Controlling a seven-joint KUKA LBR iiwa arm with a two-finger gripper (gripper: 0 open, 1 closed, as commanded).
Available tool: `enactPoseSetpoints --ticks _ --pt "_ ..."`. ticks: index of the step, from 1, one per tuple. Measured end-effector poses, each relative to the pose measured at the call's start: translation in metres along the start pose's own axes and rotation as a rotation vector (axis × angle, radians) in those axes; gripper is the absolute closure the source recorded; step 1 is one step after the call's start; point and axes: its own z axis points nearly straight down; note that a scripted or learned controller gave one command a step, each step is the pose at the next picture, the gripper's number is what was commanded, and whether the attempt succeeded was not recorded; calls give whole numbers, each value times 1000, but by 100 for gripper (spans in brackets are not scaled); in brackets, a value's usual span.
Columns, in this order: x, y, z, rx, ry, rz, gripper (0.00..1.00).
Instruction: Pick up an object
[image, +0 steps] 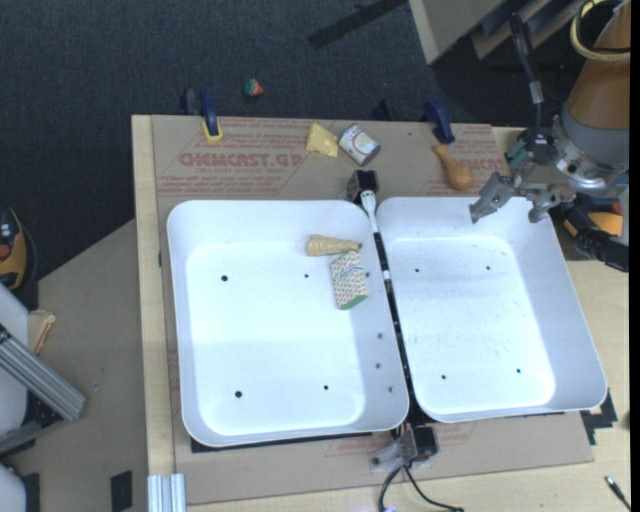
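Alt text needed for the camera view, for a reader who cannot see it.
The gripper hangs open over the right bin's far edge, holding nothing. The left bin holds a tan cone and a patterned packet near its far right corner.

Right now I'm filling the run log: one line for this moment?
gripper: open, over right bin far edge | holding: nothing | left bin: ice cream cone, patterned pouch

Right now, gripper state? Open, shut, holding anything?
Gripper: open, fingers spread with nothing between them, above the far edge of the right bin.
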Motion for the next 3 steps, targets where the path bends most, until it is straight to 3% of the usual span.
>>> enactPoseSetpoints --ticks 1,2,3 --pt "47 -20 -193 -22 -2 -6 0" --pt "36 -15 -293 -17 -4 -1 0" --pt "36 -15 -297 -8 -4 -1 100"
